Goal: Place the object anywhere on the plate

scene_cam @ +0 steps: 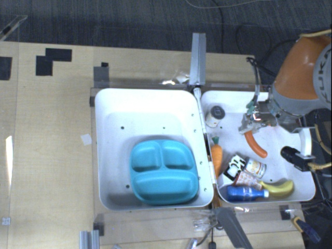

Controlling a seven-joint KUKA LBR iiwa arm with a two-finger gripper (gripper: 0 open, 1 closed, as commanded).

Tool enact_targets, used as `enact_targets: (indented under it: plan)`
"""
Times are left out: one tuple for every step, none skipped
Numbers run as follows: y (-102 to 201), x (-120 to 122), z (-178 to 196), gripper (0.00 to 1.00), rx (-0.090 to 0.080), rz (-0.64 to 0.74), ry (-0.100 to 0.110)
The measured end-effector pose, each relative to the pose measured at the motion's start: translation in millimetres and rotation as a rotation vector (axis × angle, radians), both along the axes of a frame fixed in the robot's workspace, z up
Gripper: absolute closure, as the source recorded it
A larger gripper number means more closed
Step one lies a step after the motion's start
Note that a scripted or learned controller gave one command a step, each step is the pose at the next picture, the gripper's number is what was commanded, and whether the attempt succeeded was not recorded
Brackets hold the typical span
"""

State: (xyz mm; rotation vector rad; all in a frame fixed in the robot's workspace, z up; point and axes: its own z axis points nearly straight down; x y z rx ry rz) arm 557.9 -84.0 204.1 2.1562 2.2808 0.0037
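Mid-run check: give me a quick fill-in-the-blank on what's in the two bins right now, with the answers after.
1. The blue plate with three compartments lies in the ____ bin.
2. The claw hangs over the right bin, directly above the orange-red ____.
3. Along the right bin's near edge, the blue bottle lies beside the yellow ____.
4. The carrot lies against the right bin's ____ wall.

Missing words: left; sausage; banana; left
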Motion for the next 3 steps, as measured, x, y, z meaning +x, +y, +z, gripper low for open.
enact_targets:
  plan:
    - [99,-29,-20,1.00,0.001,0.004,0.001]
    - [170,-24,-19,1.00,0.000,0.398,-0.001]
    - [170,-24,-19,0.00,0.000,0.397,-0.001]
